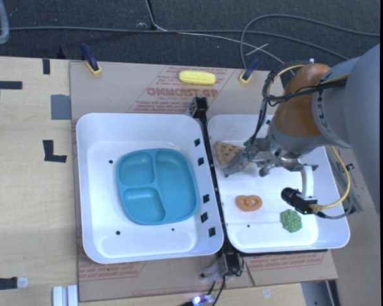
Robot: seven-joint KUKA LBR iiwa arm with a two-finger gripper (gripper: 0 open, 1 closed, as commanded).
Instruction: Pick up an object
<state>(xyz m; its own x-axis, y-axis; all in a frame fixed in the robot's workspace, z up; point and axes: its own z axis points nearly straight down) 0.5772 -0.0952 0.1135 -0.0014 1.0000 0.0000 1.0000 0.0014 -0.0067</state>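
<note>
Toast slice [227, 152], light and stiff, lies flat at the end effector [241, 162]; edge grasp suits. Whether it is gripped cannot be told.

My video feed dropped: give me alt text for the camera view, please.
The grey arm's gripper sits low in the right bin, beside a tan cracker-like piece. A pretzel and green broccoli lie nearer the front; a blue divided plate is in the left bin.

Arm reaches in from the right — claw [237, 163] low, pointing left.
</note>
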